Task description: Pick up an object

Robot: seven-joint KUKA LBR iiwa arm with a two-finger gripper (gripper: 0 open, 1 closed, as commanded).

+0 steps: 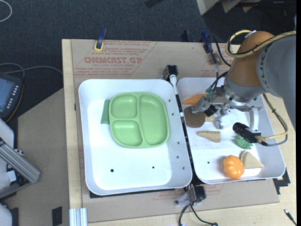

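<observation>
Plainly legible on the brown board (70, 79) under the bins is red print reading "CHEMCAST G P"; the smaller red lines above and below it are too small to read. One blue clamp with a yellow tip (99, 41) grips the board's far edge. Two white bins sit side by side, their rims touching. The left bin (89, 140) holds one light green divided plate (139, 119) with three compartments, and one darker green flat piece (104, 112) sticks out from under the plate's left edge. The right bin (273, 149) holds six small things: one orange carrot-like piece (193, 99) at the far left, one brown round disc (194, 118) just in front of it, one tan cone-shaped piece (209, 135) near the middle, one small green piece (244, 142) to the right, one orange pumpkin-shaped toy (233, 167) at the front, and one pale wedge (252, 160) touching the pumpkin's right side. The gripper (212, 108) hangs low over the far left part of the right bin, just beside the brown disc and the carrot-like piece. Whether it is spread, closed or clamped on anything cannot be told from this angle.
</observation>
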